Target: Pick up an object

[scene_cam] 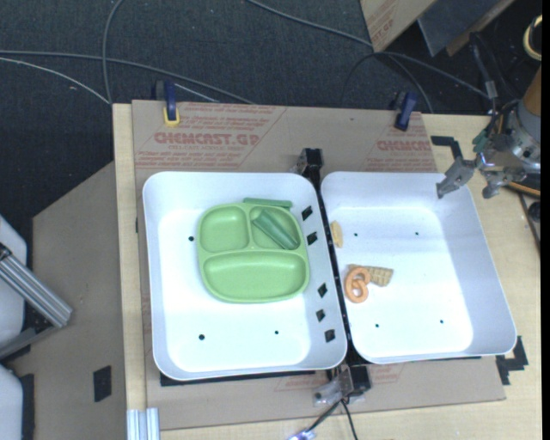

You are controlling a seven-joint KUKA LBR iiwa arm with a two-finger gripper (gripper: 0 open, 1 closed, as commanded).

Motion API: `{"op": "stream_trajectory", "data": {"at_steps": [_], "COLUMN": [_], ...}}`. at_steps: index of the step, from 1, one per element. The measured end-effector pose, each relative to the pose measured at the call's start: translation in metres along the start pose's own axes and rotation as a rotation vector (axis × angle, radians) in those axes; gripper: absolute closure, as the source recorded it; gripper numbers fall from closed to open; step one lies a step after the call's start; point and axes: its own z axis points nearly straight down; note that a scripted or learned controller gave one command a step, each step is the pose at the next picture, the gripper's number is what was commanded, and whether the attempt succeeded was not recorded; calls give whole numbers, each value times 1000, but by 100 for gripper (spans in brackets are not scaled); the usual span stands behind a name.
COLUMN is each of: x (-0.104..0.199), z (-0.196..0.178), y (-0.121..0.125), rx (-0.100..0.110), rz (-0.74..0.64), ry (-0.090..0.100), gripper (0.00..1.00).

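Observation:
An orange ring (357, 285) lies in the right bin (447, 258) near its left wall, touching a tan flat piece (379, 276). A smaller tan piece (336, 233) lies further back by the divider. In the left bin (172, 326) sits a green divided plate (252, 254) with a green object (275, 228) in its back right compartment. My gripper (470, 184) hangs over the right bin's back right corner, far from all the objects. It is open with nothing between its fingers.
Both bins rest on a brown board (215, 133) held by blue clamps (171, 101) at the back. Cables cross the dark floor behind. A cardboard box (395, 17) stands at the top right.

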Motion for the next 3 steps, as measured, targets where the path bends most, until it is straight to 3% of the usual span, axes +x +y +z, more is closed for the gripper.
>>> {"op": "stream_trajectory", "data": {"at_steps": [1,3], "x": [8,17], "z": [60,143], "y": [-1,-6], "rx": [6,5], "rz": [-1,-1], "ry": [2,1], "gripper": [0,0]}}
